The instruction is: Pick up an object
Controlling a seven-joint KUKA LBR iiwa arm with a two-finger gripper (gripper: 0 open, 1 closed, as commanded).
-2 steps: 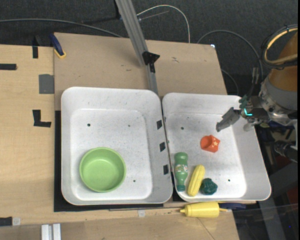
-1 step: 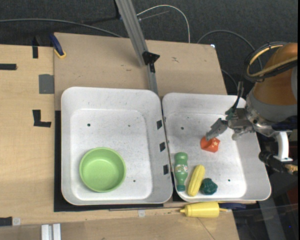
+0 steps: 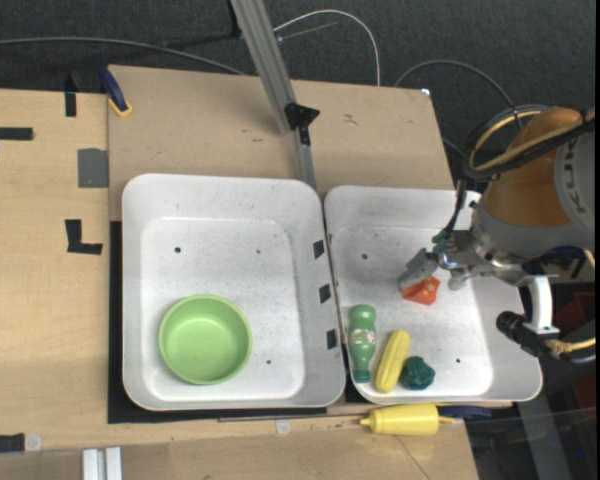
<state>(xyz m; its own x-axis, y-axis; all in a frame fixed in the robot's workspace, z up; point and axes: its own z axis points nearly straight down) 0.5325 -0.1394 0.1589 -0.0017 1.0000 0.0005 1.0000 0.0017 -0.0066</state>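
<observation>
- Two white bins are seen side by side on the table [image 3: 210, 108]: the left bin [image 3: 140, 268] and the right bin [image 3: 380, 208].
- A green bowl [image 3: 205, 339] is held in the left bin, near its front left corner.
- The pincer [image 3: 436, 268] is lowered into the right bin from the right, with its fingers spread apart.
- A small red object [image 3: 421, 291] is found just below the pincer's tips, touching or nearly touching them; it is not seen between the fingers.
- A green bottle [image 3: 361, 341], a yellow object [image 3: 391, 359] and a dark green object [image 3: 417, 373] are grouped close together at the front of the right bin, apart from the red object.
- A yellow bottle [image 3: 404, 420] is laid on the table just in front of the right bin.
- A grey pole [image 3: 265, 48] is slanted across the table behind the bins.
</observation>
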